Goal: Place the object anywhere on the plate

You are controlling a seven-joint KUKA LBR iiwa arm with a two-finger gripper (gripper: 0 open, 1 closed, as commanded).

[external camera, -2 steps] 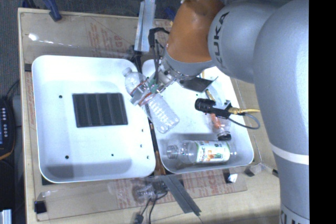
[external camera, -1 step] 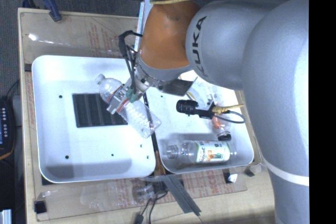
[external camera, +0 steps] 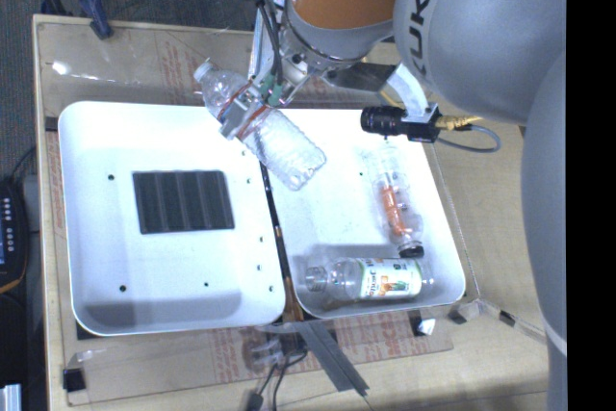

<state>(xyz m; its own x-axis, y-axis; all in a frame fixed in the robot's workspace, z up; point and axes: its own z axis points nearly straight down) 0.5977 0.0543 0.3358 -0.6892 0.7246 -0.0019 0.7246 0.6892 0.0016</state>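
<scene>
Left bin (external camera: 87,207) holds a ridged plate (external camera: 183,201); right bin (external camera: 445,236) holds two bottles (external camera: 371,279); a third bottle (external camera: 279,147) is above the bins' shared edge.

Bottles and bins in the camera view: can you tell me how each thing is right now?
Clear plastic bottle: tilted, lifted, gripped in the end effector.
Orange-label bottle: lying in the right bin.
Green-label bottle: lying on its side along the right bin's near wall.
Left bin: holds a dark ribbed plate, flat.
</scene>
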